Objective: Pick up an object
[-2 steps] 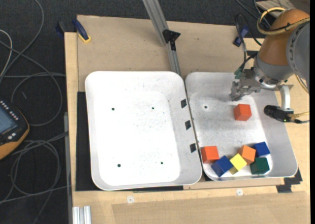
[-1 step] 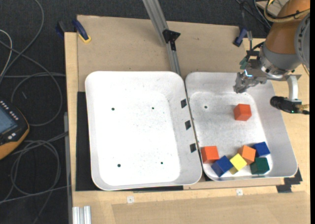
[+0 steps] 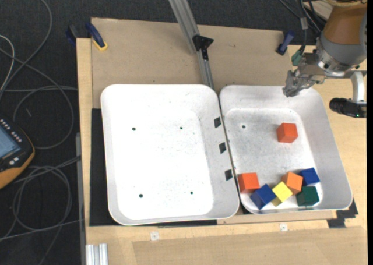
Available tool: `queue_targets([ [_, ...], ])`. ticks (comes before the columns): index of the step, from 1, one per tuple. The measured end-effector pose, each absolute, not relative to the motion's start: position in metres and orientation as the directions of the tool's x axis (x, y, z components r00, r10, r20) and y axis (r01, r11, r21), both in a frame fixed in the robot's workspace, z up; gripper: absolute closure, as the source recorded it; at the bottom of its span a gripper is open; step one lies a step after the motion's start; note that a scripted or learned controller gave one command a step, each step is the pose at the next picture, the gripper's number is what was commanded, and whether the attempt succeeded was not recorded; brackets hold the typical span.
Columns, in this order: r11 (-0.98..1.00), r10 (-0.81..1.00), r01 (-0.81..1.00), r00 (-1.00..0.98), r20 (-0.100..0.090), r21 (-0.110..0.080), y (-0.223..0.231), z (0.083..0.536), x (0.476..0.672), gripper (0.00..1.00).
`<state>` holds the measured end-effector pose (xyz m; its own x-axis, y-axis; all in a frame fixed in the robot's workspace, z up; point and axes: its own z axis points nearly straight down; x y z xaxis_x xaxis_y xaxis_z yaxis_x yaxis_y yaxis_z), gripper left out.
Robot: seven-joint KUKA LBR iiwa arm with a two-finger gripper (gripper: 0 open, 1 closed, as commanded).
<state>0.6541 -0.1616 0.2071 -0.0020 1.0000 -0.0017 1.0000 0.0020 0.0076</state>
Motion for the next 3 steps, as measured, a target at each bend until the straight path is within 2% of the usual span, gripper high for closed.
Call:
queue_targets([
  [1,0.002,1.0,1.0,-0.002,-0.003,0.01,-0.169,0.269,0.657,1.0],
  [2,0.006,1.0,1.0,-0.006,0.002,0.0,-0.12,0.277,0.651,1.0],
  [3,0.006,1.0,1.0,-0.006,0.002,-0.001,-0.07,0.279,0.651,1.0],
])
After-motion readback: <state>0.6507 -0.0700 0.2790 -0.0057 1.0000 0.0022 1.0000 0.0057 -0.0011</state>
